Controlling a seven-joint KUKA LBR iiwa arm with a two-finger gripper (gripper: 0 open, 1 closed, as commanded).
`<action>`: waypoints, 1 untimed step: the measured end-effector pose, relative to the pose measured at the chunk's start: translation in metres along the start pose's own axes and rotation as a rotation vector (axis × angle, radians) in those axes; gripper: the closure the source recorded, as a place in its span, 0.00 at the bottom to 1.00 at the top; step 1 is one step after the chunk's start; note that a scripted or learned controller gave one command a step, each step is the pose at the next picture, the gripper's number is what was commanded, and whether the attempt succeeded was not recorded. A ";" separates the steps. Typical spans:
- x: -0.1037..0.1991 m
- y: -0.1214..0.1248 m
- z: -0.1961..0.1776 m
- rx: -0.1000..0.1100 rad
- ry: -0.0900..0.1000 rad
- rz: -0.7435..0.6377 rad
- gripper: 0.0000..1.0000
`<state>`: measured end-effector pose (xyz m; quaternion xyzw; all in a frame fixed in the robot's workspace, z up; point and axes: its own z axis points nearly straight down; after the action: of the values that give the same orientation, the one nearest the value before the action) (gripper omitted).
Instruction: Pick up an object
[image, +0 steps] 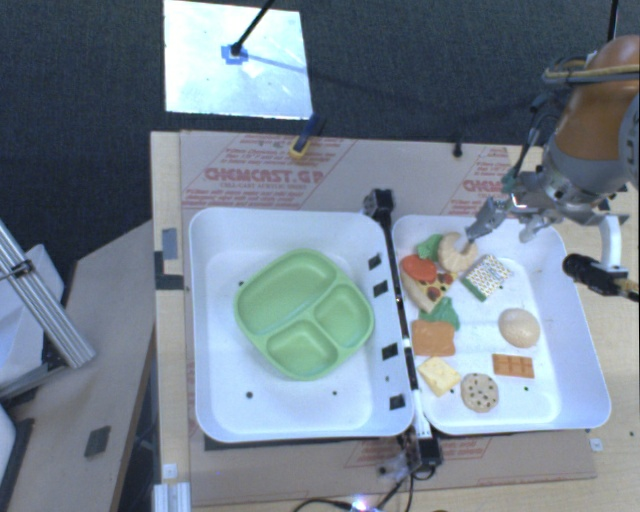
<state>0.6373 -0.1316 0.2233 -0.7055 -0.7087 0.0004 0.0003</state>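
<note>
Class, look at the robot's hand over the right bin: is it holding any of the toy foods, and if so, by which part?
Nothing is held. The hand hangs open above the right bin's far edge, one finger pointing at the pale round food piece, with nothing between its fingers.

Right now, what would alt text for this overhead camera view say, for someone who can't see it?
A grey robot arm reaches from the right over the right white bin of toy food, including a cookie and cracker. The left white bin holds a green divided plate.
</note>
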 end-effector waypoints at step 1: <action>0.006 0.001 0.044 0.001 0.000 -0.001 0.00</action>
<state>0.6386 -0.1255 0.1797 -0.7052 -0.7090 0.0005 0.0007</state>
